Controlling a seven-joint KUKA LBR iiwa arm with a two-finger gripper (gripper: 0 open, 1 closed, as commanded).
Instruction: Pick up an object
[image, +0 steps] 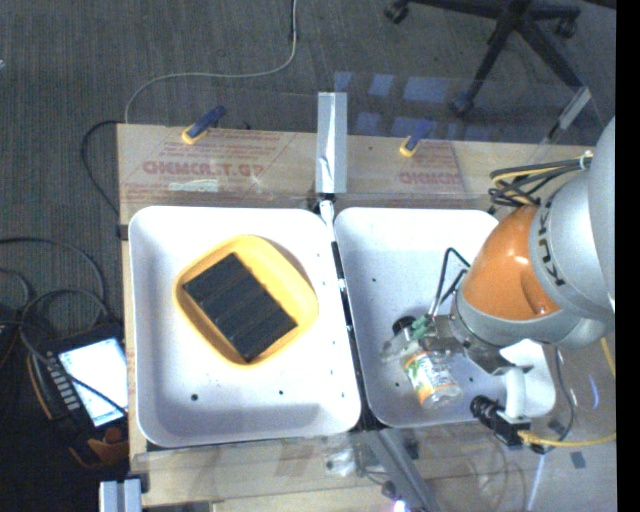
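The arm (545, 270), grey with its orange band, is reaching in from the right and hanging over the right bin (390, 250), its wrist bending down toward the bin's lower middle. The gripper (415, 340) is sitting low there, just above a small can-like object (432, 378) with an orange, green and white label, which is lying on its side on the bin floor. The can's long axis is running on a slant, from upper left to lower right, with its upper-left end tucked under the gripper and its lower-right end pointing toward the bin's near right corner. The gripper is overlapping that upper end, but whether it is touching or clasping the can I cannot tell, as the wrist is hiding the place of contact. In the left bin (160, 390), well apart from the arm, a yellow dish (295, 275) is lying flat with a dark ridged rectangular block (240, 305) resting in it, the block turned at a slant to the bin's sides. Both bins are standing side by side on the bench (215, 170).
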